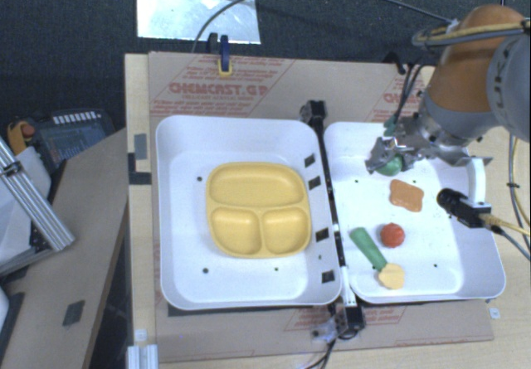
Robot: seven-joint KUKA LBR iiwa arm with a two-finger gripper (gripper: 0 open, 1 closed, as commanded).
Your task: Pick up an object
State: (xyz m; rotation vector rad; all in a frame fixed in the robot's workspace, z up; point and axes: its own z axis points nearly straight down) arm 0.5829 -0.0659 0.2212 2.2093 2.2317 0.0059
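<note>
Gripper (387, 162) work is centred in the far part of the right bin (481, 280), where the tool sits low over a small green object (392, 164) that shows right at its tip. Whether that piece is pinched or merely beside the tool cannot be told. The low, tilted wrist suggests a grasp attempt — reaching in from the right keeps the arm off the other items. Just nearer the camera lies an orange-brown piece (406, 195); further out, a red ball (392, 234), a green stick (367, 247) and a yellow piece (392, 277). A yellow divided tray (257, 208) rests in the left bin (178, 276), well apart.
</note>
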